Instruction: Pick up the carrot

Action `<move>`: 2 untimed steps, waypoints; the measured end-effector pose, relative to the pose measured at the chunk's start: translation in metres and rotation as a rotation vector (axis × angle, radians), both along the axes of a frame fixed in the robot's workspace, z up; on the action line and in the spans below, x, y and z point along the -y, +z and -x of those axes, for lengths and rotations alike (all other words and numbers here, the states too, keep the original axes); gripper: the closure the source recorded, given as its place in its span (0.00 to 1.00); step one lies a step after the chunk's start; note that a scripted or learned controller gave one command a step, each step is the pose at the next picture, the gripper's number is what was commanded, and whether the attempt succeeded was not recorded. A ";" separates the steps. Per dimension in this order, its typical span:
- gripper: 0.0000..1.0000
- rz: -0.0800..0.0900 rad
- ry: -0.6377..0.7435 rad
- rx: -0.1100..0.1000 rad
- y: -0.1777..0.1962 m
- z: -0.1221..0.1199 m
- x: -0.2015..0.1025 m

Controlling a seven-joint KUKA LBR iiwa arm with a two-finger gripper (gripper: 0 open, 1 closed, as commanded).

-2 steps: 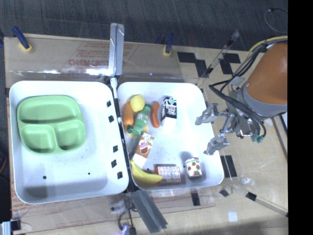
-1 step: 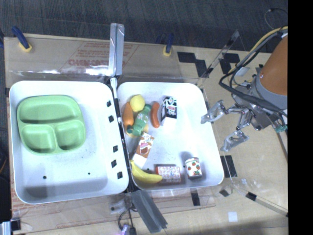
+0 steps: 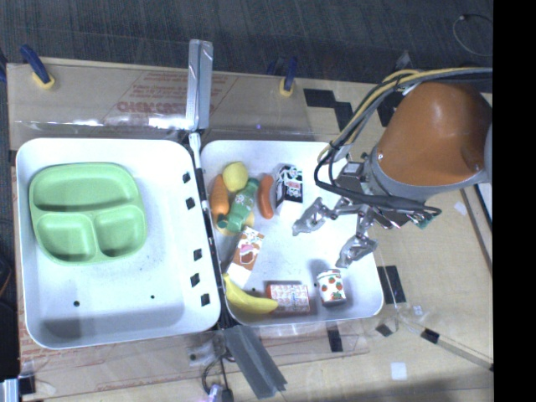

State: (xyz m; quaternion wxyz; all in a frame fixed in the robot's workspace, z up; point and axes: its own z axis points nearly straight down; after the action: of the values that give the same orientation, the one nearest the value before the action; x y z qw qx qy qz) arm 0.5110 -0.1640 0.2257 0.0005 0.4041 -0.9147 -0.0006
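Faint red print runs across the cardboard sheet [image 3: 159, 95] beyond the bins, too washed out to read. Patterned cartons [image 3: 287, 295] sit just below the open fingers [image 3: 310, 219]; their labels blur too.

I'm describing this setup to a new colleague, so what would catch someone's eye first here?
First, the arm's big orange band at the right, with the end effector spread open above the right bin. Next, the green divided tray alone in the left bin. Then the food cluster in the right bin, including the carrot and a banana.
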 end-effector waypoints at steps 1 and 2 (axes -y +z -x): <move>0.00 0.000 0.000 0.000 0.000 0.000 0.000; 0.00 -0.001 0.085 0.000 -0.051 -0.015 -0.040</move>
State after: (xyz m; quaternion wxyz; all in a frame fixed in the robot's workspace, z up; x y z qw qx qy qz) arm 0.5256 -0.1244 0.1746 0.0002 0.4426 -0.8967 -0.0008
